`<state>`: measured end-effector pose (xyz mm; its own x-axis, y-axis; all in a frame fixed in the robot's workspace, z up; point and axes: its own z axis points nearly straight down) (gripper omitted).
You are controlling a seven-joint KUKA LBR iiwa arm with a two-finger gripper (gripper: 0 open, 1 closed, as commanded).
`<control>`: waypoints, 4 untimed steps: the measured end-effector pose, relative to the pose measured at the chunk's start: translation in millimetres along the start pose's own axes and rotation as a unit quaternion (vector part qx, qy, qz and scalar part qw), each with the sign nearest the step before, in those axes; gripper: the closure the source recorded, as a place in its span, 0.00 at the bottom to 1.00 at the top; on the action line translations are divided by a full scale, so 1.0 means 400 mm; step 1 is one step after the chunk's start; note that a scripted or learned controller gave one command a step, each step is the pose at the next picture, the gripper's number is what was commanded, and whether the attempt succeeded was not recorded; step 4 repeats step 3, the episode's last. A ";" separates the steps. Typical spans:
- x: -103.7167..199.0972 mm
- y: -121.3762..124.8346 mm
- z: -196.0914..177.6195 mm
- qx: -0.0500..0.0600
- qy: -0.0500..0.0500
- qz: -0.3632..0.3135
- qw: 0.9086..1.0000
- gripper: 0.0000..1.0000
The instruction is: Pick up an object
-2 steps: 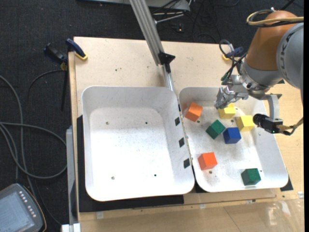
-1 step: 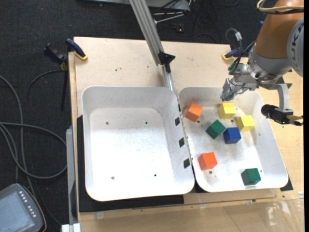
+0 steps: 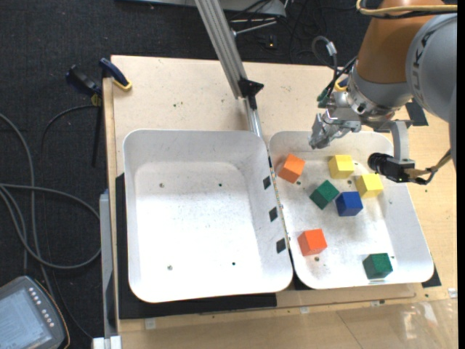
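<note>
The right bin (image 3: 407,238) holds several small cubes: an orange one (image 3: 292,169) near its back left, a yellow one (image 3: 341,166), a second yellow one (image 3: 369,185), a green one (image 3: 325,193), a blue one (image 3: 349,203), another orange one (image 3: 313,241) and a dark green one (image 3: 378,265) at the front. My gripper (image 3: 322,139) hangs above the bin's back edge, between the orange and yellow cubes and a little behind them. Nothing shows between its fingers.
The left bin (image 3: 145,195) lies beside the right one, with a metal pole (image 3: 221,38) slanting up from the gap between them. A blue and yellow clamp (image 3: 98,78) grips the bench's far left corner. Cables trail on the floor to the left.
</note>
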<state>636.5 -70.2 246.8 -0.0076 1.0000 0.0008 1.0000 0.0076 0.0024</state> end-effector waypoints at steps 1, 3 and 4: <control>0.141 -0.014 -0.017 0.001 0.001 0.000 1.000 1.00; 0.393 -0.049 0.000 0.002 0.000 0.000 1.000 1.00; 0.393 -0.049 0.000 0.002 0.000 0.000 1.000 1.00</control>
